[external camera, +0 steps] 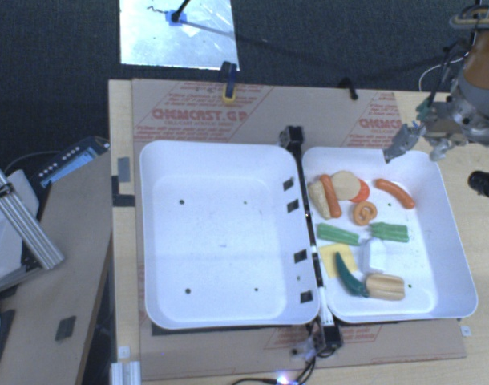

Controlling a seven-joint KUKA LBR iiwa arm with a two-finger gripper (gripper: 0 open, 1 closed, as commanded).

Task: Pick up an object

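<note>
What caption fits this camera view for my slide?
Gripper open above the right bin's far edge, toy food clustered inside, including an orange sausage.

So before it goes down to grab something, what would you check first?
1. Things to pick lie in the right bin: ok, toy foods are clustered there.
2. Gripper carries nothing: ok, nothing between its fingers.
3. Fingers spread for a grasp: ok, they look open.
4. Gripper above a target: not ok, it hangs over the bin's far rim; the orange sausage is nearest.
5. Target stands apart: ok for that sausage; the bread roll touches the dark green pepper.
</note>
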